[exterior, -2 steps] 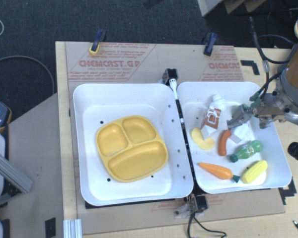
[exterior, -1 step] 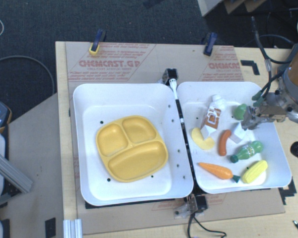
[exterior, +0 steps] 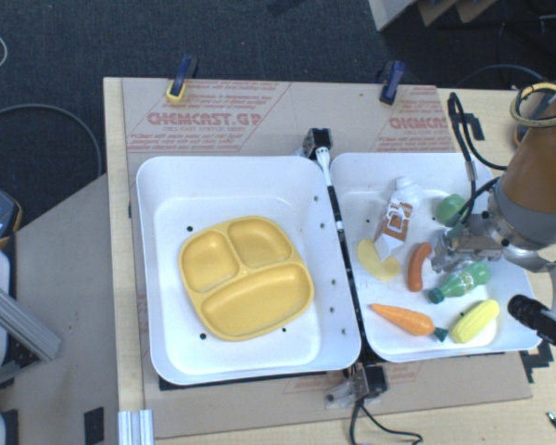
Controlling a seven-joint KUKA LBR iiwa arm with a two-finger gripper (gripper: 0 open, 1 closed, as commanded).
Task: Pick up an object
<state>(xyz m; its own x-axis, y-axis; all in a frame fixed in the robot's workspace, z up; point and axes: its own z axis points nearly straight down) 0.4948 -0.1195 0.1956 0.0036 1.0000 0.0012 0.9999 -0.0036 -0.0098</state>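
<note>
Yellow tray [exterior: 247, 277] in left bin [exterior: 157, 248]; toy foods in right bin [exterior: 371, 170].

Bright, even light from above. The white bins [exterior: 157, 248] shine a little. Shadows are soft. Slightly fuzzy.

Tan bench [exterior: 259, 109] with printed sheet, two white bins side by side, left bin [exterior: 157, 248], right bin [exterior: 371, 174]

Glossy plastic tray [exterior: 247, 277] — smooth white bins [exterior: 157, 248]
</note>
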